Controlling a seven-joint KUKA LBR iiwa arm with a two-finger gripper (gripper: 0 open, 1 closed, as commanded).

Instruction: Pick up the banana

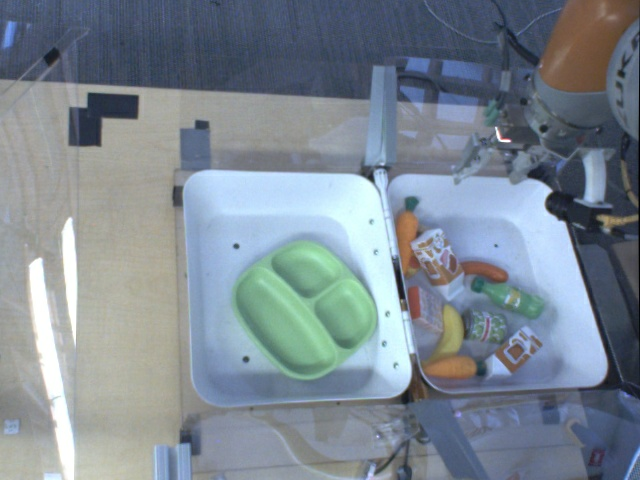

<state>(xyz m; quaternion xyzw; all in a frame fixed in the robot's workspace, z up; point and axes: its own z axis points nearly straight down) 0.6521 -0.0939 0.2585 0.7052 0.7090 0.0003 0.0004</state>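
Note:
The yellow banana [452,330] lies in the right bin [560,268], near its front left, amid other food items. It rests between a red-and-white packet [427,310] and a small green can [486,326], with an orange carrot [450,368] just in front of it. My gripper [493,167] hangs over the back rim of the right bin, well behind the banana. Its fingers are spread apart with nothing between them.
The right bin also holds a second carrot [406,234], a snack packet [436,255], a red sausage [485,270], a green bottle [511,299] and a small carton [518,348]. A green divided plate [305,309] lies in the left bin [215,268].

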